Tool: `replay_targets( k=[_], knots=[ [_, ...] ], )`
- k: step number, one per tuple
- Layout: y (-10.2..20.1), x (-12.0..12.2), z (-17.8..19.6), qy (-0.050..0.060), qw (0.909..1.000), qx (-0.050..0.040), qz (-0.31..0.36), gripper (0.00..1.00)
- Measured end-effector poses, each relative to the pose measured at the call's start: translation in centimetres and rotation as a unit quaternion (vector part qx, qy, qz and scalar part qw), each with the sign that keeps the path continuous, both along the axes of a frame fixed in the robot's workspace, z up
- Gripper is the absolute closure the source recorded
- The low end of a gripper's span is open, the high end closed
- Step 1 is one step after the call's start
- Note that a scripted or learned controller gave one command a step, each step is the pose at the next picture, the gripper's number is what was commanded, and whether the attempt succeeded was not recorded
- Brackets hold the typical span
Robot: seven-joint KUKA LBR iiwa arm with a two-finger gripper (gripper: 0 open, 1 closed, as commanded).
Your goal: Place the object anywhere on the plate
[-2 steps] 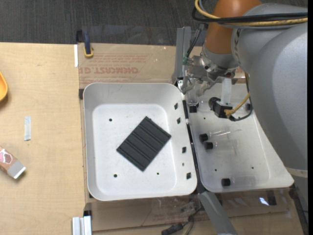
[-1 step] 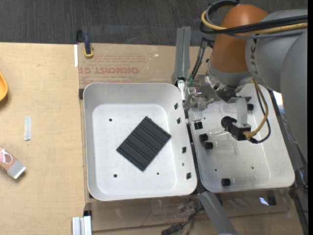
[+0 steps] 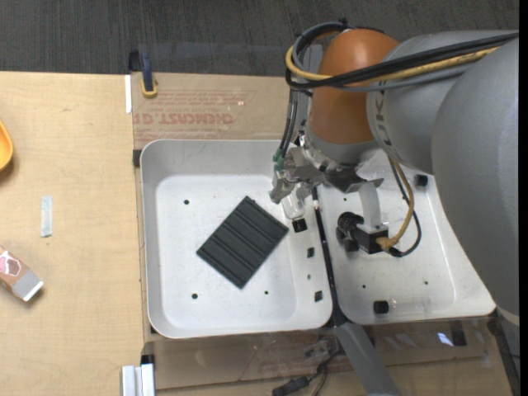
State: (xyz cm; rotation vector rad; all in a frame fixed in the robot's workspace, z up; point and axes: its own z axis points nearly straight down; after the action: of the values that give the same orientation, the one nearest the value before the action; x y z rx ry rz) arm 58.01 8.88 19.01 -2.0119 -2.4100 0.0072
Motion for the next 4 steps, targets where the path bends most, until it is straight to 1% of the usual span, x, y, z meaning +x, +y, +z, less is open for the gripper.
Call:
replay_targets(
  k=[1,2,3,4],
  knots=[
    [1.4,-3.5,2.5,-0.001,0.9551,0.0015,0.296,1.00],
    [1.3,-3.5,2.5,-0.001,0.9551,0.0014,0.296,0.00],
    [3.6,2.7,0.0,-0.002,0.8883,0.0016,0.459,0.00],
    [10.1,4.8,2.9,-0.004,0.7446,0.0016,0.668,0.00]
  ],
)
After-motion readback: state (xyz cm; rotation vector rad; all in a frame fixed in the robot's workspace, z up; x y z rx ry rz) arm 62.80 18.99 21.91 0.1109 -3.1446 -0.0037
